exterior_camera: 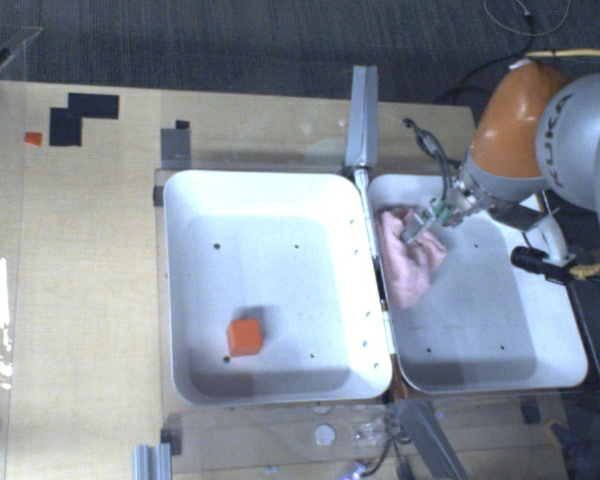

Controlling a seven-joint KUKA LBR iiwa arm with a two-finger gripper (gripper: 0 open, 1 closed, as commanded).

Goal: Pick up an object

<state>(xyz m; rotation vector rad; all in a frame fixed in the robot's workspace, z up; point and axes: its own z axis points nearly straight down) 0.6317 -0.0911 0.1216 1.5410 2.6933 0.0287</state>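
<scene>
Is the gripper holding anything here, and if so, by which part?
Cannot be told. The gripper sits on the pink cloth's upper edge, but no grasp is visible.

Crumpled pink cloth (410, 258) lies bunched against left wall of right white bin (500, 368); small orange cube (245, 337) sits flat, lower left bin (280, 208)

2 white bins (180, 268), 1 orange block (245, 337), 1 pink cloth (410, 263), 1 arm (540, 128).

Bright, even overhead light; soft shadows line the near walls of both bins (270, 393), glare streaks the bench (0, 288), slightly blurry.
</scene>
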